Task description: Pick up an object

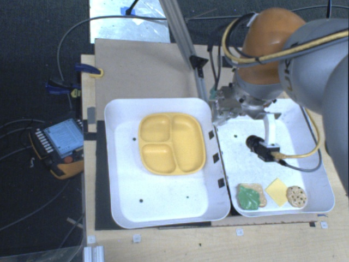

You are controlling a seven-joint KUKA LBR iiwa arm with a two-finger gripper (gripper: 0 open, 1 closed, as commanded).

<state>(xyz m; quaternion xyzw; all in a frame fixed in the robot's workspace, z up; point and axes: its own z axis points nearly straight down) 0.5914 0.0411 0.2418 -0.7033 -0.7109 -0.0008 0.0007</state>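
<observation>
Hovering over right bin [305, 165] far corner: pincer [222, 109], grip state cannot tell. Yellow plate [172, 143] in left bin [125, 190]; cookie [296, 196] beside cheese slice [277, 191].

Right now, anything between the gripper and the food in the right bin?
Nothing visible. The gripper sits over the far-left corner of the right bin; toast, cheese slice and cookie lie along its near edge.

Yellow divided plate [172, 143]. Left of the pale yellow cheese slice [277, 191], green-topped tan toast [250, 196]; right of it, brown-speckled tan cookie [296, 196].
</observation>
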